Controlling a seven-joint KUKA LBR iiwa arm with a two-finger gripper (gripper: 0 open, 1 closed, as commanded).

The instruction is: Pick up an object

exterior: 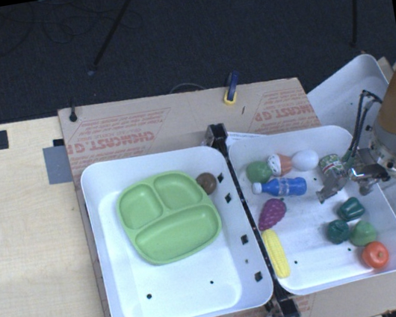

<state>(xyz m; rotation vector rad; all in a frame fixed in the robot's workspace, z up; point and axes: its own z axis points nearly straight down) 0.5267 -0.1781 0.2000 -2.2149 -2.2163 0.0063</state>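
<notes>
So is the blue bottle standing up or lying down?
Lying down: the blue bottle rests on its side on the right bin's floor, white cap end pointing left.

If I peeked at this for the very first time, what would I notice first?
Probably the big green divided plate lying in the left bin, with a small brown ball beside it at its upper right. Then the heap of toy food in the right bin: a yellow corn cob, purple grapes, a blue bottle and an orange-red tomato. The gripper hangs over that bin's right side.
</notes>
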